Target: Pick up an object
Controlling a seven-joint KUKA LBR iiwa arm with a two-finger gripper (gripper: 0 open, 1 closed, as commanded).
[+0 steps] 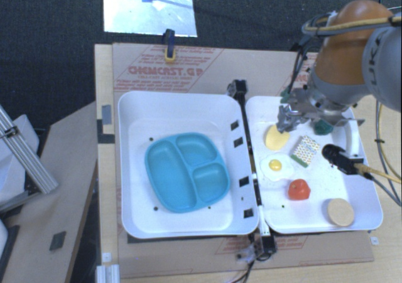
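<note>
- On my feed the arm (pixel 352 43) reaches in from the right and hangs over the back half of the right bin (pixel 264 205).
- The gripper (pixel 286 120) points down near that bin's back left, close to the divide between the two bins.
- I can't tell from this angle whether the gripper is wide or narrow, and I see nothing held in it.
- A yellow piece (pixel 275 139) lies on the bin floor right at the tip of the gripper; I can't tell if they touch.
- In front of the yellow piece sits a toy egg (pixel 275 165), white with a yellow centre, close to it.
- A speckled block (pixel 306 150), white with green dots, lies tilted just right of the yellow piece and the egg.
- A red piece (pixel 299 190) sits nearer the front, just right of the egg.
- A tan disc (pixel 341 212) lies at the front right corner, apart from the rest.
- A teal piece (pixel 323 128) peeks out under the wrist at the back, mostly covered.
- The left bin (pixel 138 118) holds a blue plate (pixel 186 172) with three compartments, lying flat near the middle.
- Both bins rest on a cardboard sheet (pixel 188 68) with red print, laid on the counter (pixel 69 144).
- A yellow clamp (pixel 169 46) grips the sheet's back edge.
</note>
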